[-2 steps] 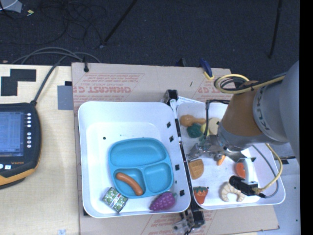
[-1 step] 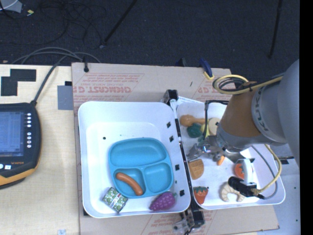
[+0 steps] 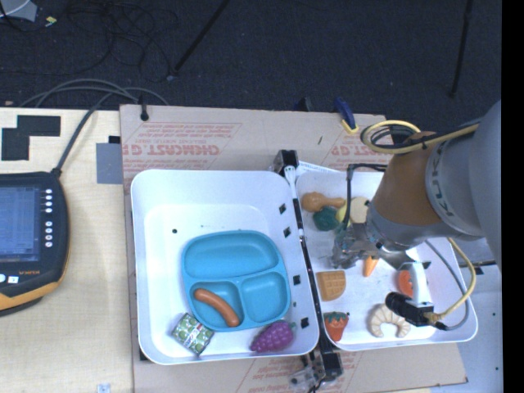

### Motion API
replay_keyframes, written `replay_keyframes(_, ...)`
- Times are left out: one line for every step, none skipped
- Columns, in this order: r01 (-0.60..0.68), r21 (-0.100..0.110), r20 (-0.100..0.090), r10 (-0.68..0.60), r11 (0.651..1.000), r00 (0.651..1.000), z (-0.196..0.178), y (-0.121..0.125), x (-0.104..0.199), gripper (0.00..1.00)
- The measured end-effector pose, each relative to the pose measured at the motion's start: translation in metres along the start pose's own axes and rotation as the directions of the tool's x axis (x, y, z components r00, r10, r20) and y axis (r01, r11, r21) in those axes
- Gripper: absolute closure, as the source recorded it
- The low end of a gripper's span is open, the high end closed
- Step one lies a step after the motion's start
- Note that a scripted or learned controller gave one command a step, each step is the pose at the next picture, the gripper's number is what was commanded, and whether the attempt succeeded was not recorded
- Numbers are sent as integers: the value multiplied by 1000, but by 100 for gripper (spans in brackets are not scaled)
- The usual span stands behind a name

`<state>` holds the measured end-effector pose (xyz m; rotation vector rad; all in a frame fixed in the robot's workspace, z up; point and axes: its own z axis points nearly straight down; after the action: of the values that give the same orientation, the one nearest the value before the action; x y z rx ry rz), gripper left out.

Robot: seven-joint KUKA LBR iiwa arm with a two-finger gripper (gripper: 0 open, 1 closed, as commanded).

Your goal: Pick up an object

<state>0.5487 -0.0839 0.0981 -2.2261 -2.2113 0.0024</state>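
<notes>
the grey arm (image 3: 430, 191) reaches in from the right and bends down over the right bin (image 3: 360, 305). its jaws sit low in that bin's middle, just left of a small orange carrot (image 3: 370, 265) and above a tan square cracker (image 3: 332, 284). the wrist hides them, so i cannot tell whether the jaws are open or closed, and nothing can be seen between them.

other toy foods lie around them in the right bin. a strawberry (image 3: 336, 323) is at the near left corner and a pale croissant (image 3: 389, 322) lies beside it along the near wall. a dark green piece (image 3: 327, 217) touches a tan piece (image 3: 315, 202) toward the far left.

the left bin (image 3: 164, 195) holds a blue divided plate (image 3: 237, 256) with a sausage (image 3: 217, 305) in its near left compartment. a green and white carton (image 3: 192, 332) and purple grapes (image 3: 273, 336) lie off the plate by the near wall. both bins rest on cardboard (image 3: 205, 142) on the worktop.
</notes>
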Motion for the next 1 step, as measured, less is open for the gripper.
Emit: replay_keyframes(14, -9, -2, -14, 1000, 1000, -95, -7, 74, 100)
